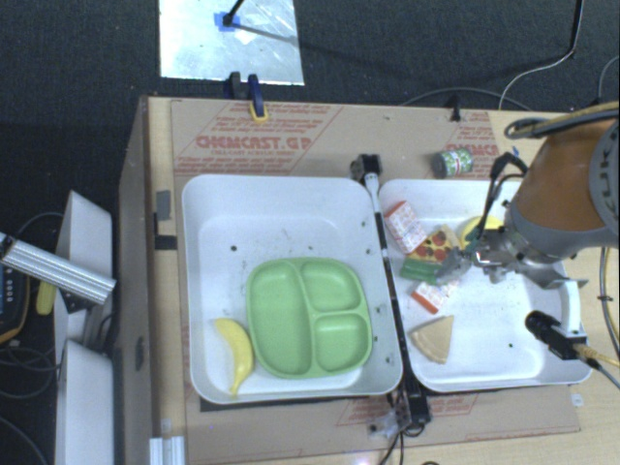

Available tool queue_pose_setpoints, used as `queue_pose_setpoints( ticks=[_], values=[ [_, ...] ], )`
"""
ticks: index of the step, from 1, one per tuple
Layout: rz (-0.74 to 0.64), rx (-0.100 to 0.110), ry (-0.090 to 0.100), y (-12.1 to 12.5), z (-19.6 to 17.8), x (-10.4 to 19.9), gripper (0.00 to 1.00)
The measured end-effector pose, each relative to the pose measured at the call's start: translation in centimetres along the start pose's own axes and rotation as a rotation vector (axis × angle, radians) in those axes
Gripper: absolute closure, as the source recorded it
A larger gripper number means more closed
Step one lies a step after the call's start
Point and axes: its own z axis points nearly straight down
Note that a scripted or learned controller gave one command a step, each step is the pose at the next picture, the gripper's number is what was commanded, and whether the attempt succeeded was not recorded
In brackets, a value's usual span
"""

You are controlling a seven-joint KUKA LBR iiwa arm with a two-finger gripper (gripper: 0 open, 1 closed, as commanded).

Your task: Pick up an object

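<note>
Pincer, state untellable, hovers among five items in one bin.

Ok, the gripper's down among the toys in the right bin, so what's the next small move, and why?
Probably a short straight lift to test the grasp. The gripper sits low in the right bin, against the pile with the pizza slice and green block; nothing is visibly held between its fingers.
</note>
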Motion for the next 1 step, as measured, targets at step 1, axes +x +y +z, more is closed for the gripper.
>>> queue_pose_setpoints(
  ticks=[1],
  values=[
    [0.002,-0.002,0.000,-0.48,7.89,0.90,0.00]
  ],
)
